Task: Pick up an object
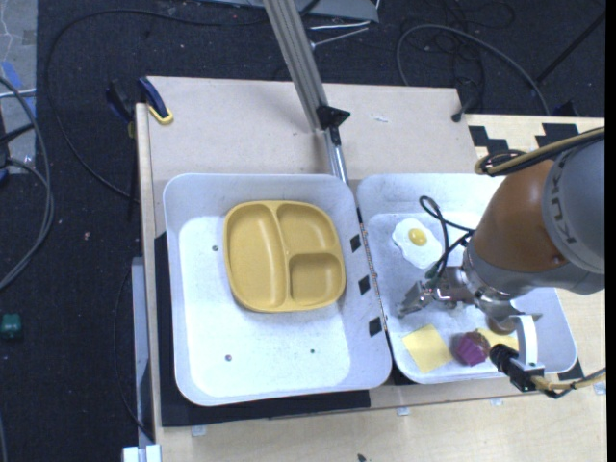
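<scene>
Now low in the right bin (380, 200), pincer (423, 296) between egg (417, 240) and cheese (427, 347); open or closed, cannot tell.

bench (241, 128): tan top | left bin (192, 287), right bin (385, 195) side by side | blue-yellow clamp (154, 101) at far-left corner

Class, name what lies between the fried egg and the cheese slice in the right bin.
In the camera view, the gripper sits between fried egg and cheese slice.
</scene>
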Controlling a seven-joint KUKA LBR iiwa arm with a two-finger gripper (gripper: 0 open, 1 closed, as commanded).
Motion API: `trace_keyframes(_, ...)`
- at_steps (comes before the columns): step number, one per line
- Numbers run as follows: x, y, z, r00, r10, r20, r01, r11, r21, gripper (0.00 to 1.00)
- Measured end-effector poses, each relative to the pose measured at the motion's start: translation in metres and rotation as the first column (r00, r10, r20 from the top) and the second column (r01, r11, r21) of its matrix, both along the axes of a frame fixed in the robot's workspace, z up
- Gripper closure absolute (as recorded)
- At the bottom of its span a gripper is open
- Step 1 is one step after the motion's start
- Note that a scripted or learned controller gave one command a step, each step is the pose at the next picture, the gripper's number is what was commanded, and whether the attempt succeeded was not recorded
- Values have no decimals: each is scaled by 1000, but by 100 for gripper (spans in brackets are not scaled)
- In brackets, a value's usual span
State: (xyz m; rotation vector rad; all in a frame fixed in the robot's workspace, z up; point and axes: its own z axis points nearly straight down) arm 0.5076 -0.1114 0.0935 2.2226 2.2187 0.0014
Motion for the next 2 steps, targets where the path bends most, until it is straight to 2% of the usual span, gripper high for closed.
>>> trace_keyframes(1, 2, -1, 12, 1000, -2, 6, 2, 1000, -3, 100)
trace_keyframes(2, 5, 4, 55, 1000, 5, 2, -5, 1000, 0, 100)
